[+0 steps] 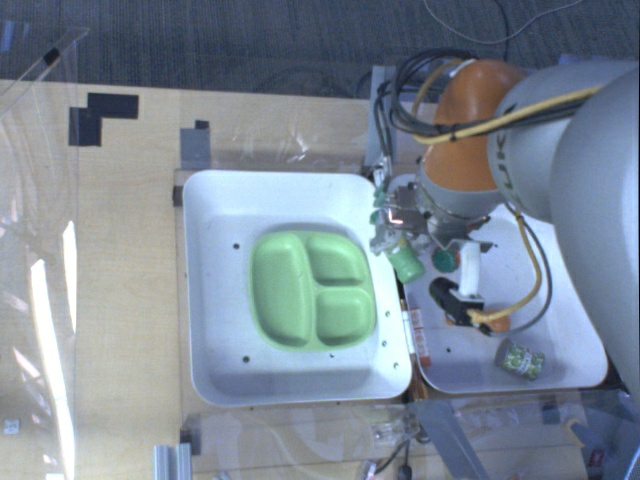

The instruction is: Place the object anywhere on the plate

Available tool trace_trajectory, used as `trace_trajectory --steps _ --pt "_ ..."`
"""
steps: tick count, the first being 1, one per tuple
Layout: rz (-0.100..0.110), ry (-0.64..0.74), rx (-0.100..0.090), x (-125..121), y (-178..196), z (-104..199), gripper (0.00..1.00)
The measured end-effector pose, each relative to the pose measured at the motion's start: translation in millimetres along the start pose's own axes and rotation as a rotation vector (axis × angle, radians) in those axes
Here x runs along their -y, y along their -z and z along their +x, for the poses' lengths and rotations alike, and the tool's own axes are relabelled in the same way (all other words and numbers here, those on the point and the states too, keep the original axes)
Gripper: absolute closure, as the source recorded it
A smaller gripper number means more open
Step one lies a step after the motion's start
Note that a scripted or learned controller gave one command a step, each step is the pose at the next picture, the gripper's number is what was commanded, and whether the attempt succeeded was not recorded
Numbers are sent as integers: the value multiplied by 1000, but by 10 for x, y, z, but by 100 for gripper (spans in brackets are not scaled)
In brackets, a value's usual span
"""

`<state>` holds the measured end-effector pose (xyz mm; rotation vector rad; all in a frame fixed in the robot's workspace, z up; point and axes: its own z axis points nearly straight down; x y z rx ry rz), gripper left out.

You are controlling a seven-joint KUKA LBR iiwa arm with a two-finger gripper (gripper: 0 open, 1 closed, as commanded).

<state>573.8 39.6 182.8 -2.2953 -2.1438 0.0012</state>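
Note:
A light green divided plate [312, 288] lies in the middle of the left white bin [215, 268]. My gripper [393, 240] hangs over the rim between the two bins, just right of the plate's upper right corner. It is shut on a small green object [406, 262], which sticks out below the fingers. The object is beside the plate, not over it.
The right white bin [560, 353] lies under the arm. In it are a crumpled green and white object [520, 360] near the front right and a small teal round thing [441, 260] close to the gripper. The arm's bulk covers the bin's back part.

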Motion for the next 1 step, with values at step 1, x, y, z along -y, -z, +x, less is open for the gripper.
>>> trace_trajectory --steps 1 --pt "0 -1 0 -1 2 -2 0"
